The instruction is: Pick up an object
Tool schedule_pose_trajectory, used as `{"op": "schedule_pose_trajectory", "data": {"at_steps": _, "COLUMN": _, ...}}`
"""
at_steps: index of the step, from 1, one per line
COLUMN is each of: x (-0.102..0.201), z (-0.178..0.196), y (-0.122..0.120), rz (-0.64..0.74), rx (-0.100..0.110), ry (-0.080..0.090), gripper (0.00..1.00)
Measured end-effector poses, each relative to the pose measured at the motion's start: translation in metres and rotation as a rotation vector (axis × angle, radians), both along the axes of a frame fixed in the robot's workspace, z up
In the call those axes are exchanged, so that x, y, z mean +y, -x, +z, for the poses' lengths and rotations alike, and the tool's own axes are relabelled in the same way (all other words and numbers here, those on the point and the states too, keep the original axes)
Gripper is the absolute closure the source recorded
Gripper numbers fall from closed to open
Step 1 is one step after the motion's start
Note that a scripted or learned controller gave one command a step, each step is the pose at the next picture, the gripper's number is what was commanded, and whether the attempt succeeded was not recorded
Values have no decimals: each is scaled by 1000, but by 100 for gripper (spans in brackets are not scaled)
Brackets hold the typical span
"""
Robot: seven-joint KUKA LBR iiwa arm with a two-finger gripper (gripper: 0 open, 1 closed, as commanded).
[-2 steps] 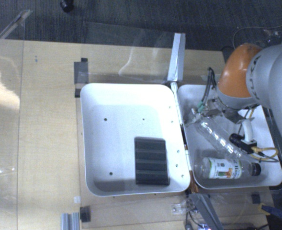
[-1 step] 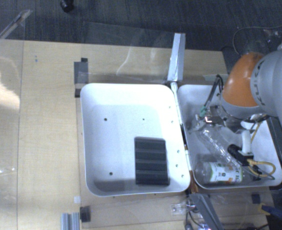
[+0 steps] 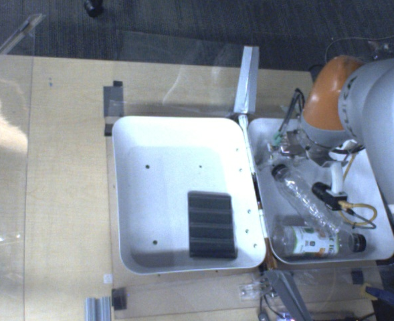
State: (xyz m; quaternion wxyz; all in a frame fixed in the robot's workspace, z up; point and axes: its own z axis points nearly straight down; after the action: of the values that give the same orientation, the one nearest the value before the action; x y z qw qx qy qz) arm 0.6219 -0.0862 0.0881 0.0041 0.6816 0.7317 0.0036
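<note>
In the right bin (image 3: 378, 179), a clear empty plastic bottle (image 3: 305, 200) lies diagonally, its dark cap toward the upper left. A second clear bottle with a white-and-green label (image 3: 312, 241) lies on its side along the bin's near wall, dark cap pointing right. My gripper (image 3: 281, 148) reaches down at the back left of this bin, just above the diagonal bottle's cap end, under the orange band of the arm (image 3: 327, 93). Nothing is visibly held. A black ribbed block (image 3: 212, 224) lies flat in the left bin (image 3: 156, 152), toward its near right corner.
The grey arm body (image 3: 384, 105) covers the right bin's far right side. A raised divider (image 3: 253, 179) separates the two bins. A grey metal post (image 3: 246, 85) stands behind the bins. Wooden bench surface (image 3: 56, 199) stretches out to the left.
</note>
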Motion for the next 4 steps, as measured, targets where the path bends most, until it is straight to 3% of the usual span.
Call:
{"op": "schedule_pose_trajectory", "data": {"at_steps": 1, "x": 1, "z": 13, "y": -3, "rz": 7, "rx": -8, "ry": 1, "gripper": 100}}
{"op": "schedule_pose_trajectory", "data": {"at_steps": 2, "x": 2, "z": 13, "y": -3, "rz": 7, "rx": -8, "ry": 1, "gripper": 0}}
{"op": "schedule_pose_trajectory", "data": {"at_steps": 3, "x": -5, "z": 1, "y": 23, "rz": 358, "rx": -2, "ry": 4, "gripper": 0}}
{"op": "schedule_pose_trajectory", "data": {"at_steps": 4, "x": -39, "z": 0, "y": -6, "rz": 230, "rx": 0, "ry": 4, "gripper": 0}}
